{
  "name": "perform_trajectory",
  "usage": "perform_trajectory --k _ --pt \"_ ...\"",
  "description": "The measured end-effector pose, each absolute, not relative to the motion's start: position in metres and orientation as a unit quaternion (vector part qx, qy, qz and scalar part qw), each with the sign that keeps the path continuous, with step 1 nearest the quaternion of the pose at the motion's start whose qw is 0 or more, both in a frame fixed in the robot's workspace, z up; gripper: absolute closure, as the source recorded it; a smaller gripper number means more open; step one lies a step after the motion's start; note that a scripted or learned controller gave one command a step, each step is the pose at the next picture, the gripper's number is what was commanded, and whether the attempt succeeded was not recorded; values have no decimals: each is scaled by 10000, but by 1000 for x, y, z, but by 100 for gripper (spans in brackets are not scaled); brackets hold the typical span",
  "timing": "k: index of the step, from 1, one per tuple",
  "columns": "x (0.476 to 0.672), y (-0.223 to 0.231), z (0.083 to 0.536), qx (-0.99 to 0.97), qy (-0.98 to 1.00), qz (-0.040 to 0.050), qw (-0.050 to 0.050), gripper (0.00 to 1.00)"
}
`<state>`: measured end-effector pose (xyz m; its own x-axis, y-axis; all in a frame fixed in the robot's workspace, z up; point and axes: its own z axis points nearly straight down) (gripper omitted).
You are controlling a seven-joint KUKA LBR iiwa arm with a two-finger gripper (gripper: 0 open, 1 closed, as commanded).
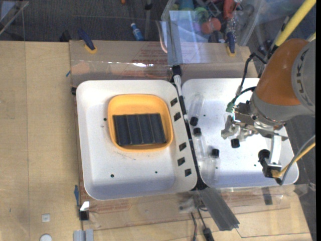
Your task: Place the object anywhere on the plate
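Observation:
A dark grey ribbed rectangular object point(139, 129) lies flat in the middle of the yellow-orange plate point(114, 107), which sits in the left white bin point(95, 169). My gripper point(249, 149) hangs over the right bin point(215, 97), well to the right of the plate and apart from the object. Its two dark fingertips point(234, 143) stand spread apart, open, with nothing between them. The grey and orange arm covers the right bin's far right side.
A raised divider point(183, 134) with black marks separates the two bins. Small black bits point(197, 131) lie on the right bin's floor near the divider. A clear tub of colourful items point(215, 14) stands behind the bins.

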<state>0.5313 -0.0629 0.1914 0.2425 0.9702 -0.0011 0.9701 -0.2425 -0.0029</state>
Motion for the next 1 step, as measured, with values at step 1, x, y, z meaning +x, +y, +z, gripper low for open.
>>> perform_trajectory --k 1 --pt "596 -62 221 -7559 -6547 1 -1 100"
